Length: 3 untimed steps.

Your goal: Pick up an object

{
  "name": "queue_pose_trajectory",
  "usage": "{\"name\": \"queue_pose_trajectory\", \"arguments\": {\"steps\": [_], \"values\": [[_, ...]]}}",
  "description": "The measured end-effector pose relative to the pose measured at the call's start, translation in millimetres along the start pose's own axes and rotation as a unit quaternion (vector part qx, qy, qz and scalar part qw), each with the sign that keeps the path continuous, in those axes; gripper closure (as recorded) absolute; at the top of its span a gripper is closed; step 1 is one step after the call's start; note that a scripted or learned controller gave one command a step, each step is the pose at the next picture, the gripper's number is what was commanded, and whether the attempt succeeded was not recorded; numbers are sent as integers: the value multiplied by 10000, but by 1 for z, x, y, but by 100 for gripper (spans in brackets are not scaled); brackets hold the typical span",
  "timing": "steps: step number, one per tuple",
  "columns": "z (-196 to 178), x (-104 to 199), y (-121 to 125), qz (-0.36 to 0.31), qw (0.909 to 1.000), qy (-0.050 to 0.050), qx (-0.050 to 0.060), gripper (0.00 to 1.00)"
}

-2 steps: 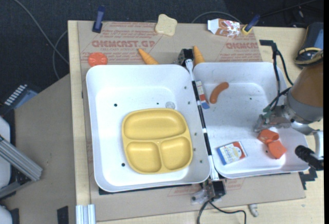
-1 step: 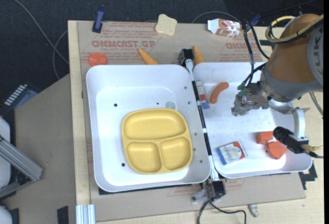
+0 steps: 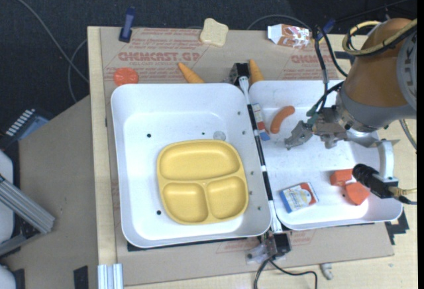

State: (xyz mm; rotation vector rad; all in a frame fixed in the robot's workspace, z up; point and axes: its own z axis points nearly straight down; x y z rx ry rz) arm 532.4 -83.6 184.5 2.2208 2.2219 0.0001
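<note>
1. The arm (image 3: pixel 381 75) reached in from the right side of the camera view, its orange band sitting high near the upper right and the grey wrist angled down and leftward over the right bin (image 3: pixel 291 90).
2. The gripper (image 3: pixel 299 137) hung over the middle of the right bin, tipped toward the divider between the two bins; how its tips were set could not be told, and nothing could be seen caught in it.
3. A small sausage-shaped orange piece (image 3: pixel 282 117) lay on the bin floor just up and left of the gripper, apart from it.
4. A flat blue-and-white packet (image 3: pixel 298 196) lay near the front of the right bin, below the gripper and well apart from it.
5. Two orange blocks (image 3: pixel 349 186) sat close together toward the bin's front right corner, with a black part of the arm's fittings crossing just beside them.
6. The left bin (image 3: pixel 132 122) held a yellow divided tray (image 3: pixel 202 180), lying flat with three compartments, toward the front centre.
7. On the bench (image 3: pixel 159 52) behind the bins lay a beige bread-shaped toy (image 3: pixel 214 31), an orange carrot-like piece (image 3: pixel 190 73), a round red-orange piece (image 3: pixel 124 76) and a blue clip (image 3: pixel 126 23).
</note>
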Motion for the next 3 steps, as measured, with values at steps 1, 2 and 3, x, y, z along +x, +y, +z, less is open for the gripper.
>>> {"name": "queue_pose_trajectory", "arguments": {"steps": [1,2,3], "values": [[27,-34,50,4,10000,-8,-8,0],[101,-17,104,-3,10000,-1,2,0],[90,-17,105,-6,10000,-15,-18,100]]}}
